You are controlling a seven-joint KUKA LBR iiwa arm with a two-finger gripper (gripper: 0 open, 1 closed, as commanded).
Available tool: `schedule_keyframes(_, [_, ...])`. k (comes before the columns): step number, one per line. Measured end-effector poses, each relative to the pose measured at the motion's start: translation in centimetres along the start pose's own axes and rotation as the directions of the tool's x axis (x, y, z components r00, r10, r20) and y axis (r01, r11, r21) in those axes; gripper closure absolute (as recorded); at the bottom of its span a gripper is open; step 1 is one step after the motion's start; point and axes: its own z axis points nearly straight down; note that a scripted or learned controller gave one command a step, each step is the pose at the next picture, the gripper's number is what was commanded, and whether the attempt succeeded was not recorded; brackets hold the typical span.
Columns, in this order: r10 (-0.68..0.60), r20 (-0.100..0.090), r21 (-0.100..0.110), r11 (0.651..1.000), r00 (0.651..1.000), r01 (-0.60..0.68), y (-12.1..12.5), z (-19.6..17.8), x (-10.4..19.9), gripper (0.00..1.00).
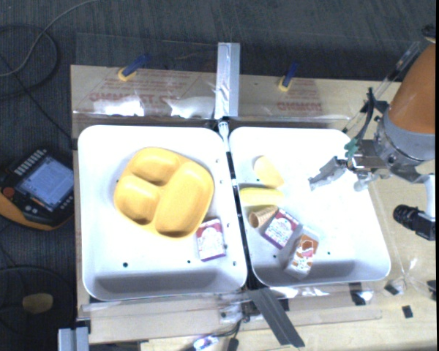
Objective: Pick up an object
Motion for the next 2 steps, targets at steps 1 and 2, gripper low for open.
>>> schedule_keyframes(1, [0.203, 0.000, 0.001, 0.979, 0.979, -0.203, 2.7, -2.8, 1.1, 0.00])
schedule_keyframes(2, [0.105, -0.001, 0.003, 0.994, 0.994, -0.105, 0.0, 14.0, 1.1, 0.00])
